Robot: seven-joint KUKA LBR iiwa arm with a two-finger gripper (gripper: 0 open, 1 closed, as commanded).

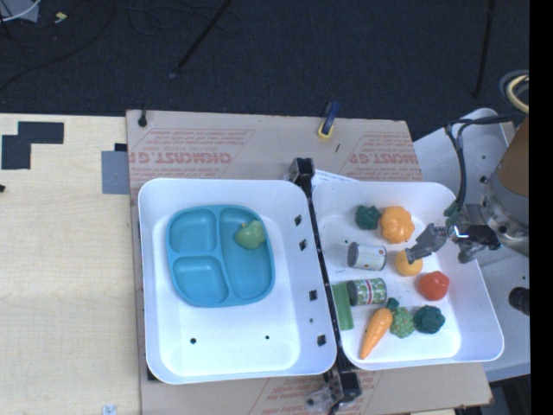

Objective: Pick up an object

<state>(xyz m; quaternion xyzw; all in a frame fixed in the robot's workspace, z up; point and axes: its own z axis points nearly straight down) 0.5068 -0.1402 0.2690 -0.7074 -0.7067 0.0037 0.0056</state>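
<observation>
Carrot (pixel 375 332) is lying nearest the camera, at the front of the right bin (pixel 484 340), just beside two green broccoli pieces (pixel 416 321) and a green-labelled can (pixel 368 292) on its side. Behind these, a red tomato (pixel 434 285), a small yellow fruit (pixel 408 264), a grey tin (pixel 366 255), an orange pepper (pixel 397 224) and a dark green vegetable (pixel 368 217) are sitting loosely scattered, probably so a grasp can find something anywhere. The gripper (pixel 439 241) is hovering low over the yellow fruit, seemingly lining up on it (jaws appear spread apart, with nothing between them). Across the divider, the left bin (pixel 164 335) is carrying a blue divided tray (pixel 194 279) with a green piece (pixel 250 234) in its upper right compartment, well away from the arm's reach on this surface
</observation>
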